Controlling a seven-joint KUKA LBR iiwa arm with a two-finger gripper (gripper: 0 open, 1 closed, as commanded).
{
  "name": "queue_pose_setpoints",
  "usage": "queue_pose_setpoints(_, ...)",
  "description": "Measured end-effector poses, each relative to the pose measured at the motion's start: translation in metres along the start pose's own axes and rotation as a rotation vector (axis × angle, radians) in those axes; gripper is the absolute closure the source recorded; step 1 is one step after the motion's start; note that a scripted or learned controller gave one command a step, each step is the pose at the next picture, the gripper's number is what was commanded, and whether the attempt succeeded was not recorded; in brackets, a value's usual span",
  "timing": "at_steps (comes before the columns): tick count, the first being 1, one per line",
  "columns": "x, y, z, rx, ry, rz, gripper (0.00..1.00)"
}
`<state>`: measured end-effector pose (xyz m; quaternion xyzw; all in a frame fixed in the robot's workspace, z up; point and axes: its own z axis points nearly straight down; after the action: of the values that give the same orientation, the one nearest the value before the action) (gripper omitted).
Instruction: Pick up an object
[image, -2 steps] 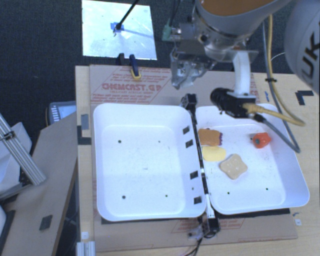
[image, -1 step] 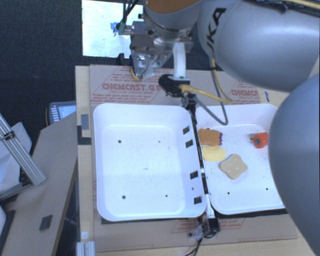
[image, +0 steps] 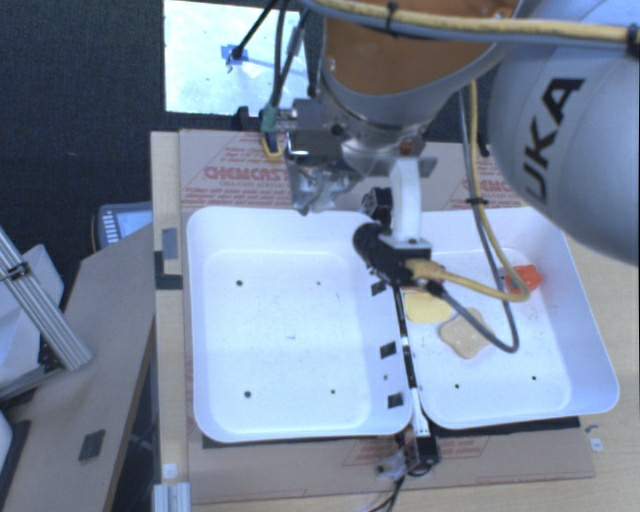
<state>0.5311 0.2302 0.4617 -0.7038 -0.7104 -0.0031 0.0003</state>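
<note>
Left bin (image: 250, 400): nothing seized from it. Gripper (image: 320, 192) hangs over the far rim between the bins; its grip state cannot be told. Right bin (image: 560, 400): yellow piece (image: 428, 308), tan piece (image: 463, 338) and orange piece (image: 527, 275) lie unlifted, so the pick remains outstanding

Arm (image: 560, 120): you can read the black letters "UKA" on its grey shell, the tail of a longer word cut off by the housing's curve
Board (image: 230, 170) under the bins: you'll see "CHEMCAST" in red print at the upper left, behind the left bin
Board, upper right: more red print of the same kind, too hidden by the arm for you to read
</note>
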Motion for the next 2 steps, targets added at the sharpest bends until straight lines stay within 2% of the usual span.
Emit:
queue_pose_setpoints(1,0.0054,-0.0402,-0.0795,-0.006,0.002,0.002,1.00)
queue_pose_setpoints(2,0.0048,-0.0387,-0.0737,0.002,-0.003,0.004,0.00)
